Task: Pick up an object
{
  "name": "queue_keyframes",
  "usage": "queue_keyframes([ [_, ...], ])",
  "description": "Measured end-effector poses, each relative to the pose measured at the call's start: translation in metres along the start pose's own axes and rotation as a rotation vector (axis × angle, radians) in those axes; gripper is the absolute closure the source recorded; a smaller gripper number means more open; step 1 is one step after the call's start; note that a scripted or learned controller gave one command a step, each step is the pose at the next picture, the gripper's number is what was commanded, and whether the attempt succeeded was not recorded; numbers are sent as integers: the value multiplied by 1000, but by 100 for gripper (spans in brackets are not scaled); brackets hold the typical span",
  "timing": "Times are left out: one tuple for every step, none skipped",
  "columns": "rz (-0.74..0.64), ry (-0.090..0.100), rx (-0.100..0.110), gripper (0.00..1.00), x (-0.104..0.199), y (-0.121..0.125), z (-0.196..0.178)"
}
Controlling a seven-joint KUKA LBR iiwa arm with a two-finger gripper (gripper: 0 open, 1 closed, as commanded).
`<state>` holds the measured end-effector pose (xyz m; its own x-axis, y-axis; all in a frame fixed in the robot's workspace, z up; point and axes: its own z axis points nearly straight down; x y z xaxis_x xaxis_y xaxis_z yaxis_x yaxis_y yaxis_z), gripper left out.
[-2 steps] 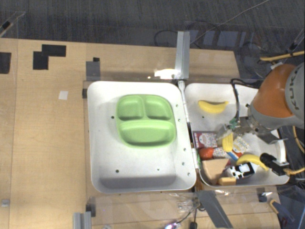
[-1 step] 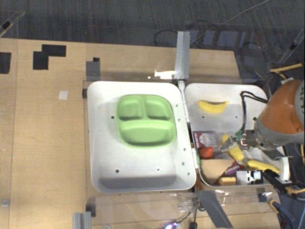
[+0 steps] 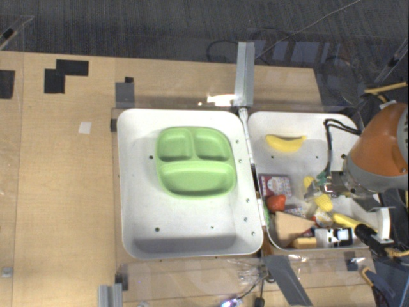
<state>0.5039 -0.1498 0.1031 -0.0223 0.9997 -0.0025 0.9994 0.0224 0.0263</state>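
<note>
So the arm (image 3: 383,149) is reaching into the right bin (image 3: 307,164), and the gripper (image 3: 332,187) sits low over the cluttered near half of it. It's too small and buried in wrist hardware to make out, so I honestly can't tell whether it's released or clenched, and I see nothing clearly held.

What matters for the pick is which object is closest. There's a chunky yellow piece (image 3: 323,202) just beside the gripper on the side towards the bin's near edge, possibly touching, and a smaller yellow bit (image 3: 308,183) just beside it on the side away from the arm. My guess is one of those two is the target, since it's practically on top of them.

Everything else is further out. The red round thing (image 3: 276,203) and the printed packet (image 3: 277,185) are further along that same direction, near the wall between the bins. The tan wedge (image 3: 293,223) and a long yellow item (image 3: 346,220) are past the chunky yellow piece, towards the near edge. The banana (image 3: 285,143) is well apart on the far side, with its long axis running across the bin, so it'd need a real reposition.

The pile looks tightly packed, so I reckon a straight drop risks nudging neighbours. The green tray (image 3: 195,160) in the left bin (image 3: 131,171) is way off and not in play.
</note>
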Motion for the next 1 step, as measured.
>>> queue_keyframes([
  [248, -2, 22, 100, -5, 41, -111],
])
